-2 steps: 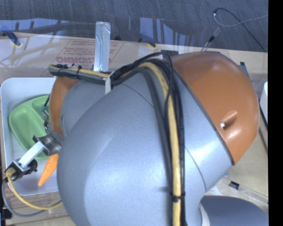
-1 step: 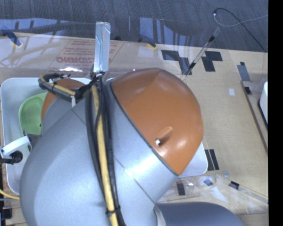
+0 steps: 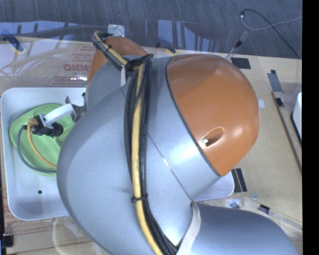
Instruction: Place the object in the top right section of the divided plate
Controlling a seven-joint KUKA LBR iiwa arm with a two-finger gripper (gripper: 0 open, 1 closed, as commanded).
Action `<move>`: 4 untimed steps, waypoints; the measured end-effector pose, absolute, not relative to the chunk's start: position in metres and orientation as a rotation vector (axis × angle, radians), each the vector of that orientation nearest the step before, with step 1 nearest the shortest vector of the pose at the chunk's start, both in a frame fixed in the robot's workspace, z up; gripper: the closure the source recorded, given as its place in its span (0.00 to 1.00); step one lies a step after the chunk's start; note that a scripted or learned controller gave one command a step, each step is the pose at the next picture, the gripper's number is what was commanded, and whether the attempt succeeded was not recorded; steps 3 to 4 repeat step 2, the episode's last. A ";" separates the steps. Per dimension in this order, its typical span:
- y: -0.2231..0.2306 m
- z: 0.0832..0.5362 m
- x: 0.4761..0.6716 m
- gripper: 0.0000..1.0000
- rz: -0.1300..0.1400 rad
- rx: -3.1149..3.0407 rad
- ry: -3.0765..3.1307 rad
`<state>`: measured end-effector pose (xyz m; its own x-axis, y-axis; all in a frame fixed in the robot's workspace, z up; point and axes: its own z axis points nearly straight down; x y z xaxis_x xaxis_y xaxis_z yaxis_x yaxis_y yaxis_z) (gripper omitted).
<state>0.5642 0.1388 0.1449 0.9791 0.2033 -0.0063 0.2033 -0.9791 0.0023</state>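
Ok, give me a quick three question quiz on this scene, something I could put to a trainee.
1. True or false: the green plate lies in the left bin.
2. Which colour is the band on the grey arm? A blue, B orange, C red.
3. Short answer: which bin does the arm hide almost wholly?
Key: 1 true; 2 B; 3 the right bin.
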 end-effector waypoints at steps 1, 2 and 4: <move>0.094 0.280 0.610 1.00 -0.007 3.106 0.470; 0.106 0.291 0.596 1.00 -0.010 3.114 0.394; 0.106 0.291 0.596 1.00 -0.010 3.114 0.394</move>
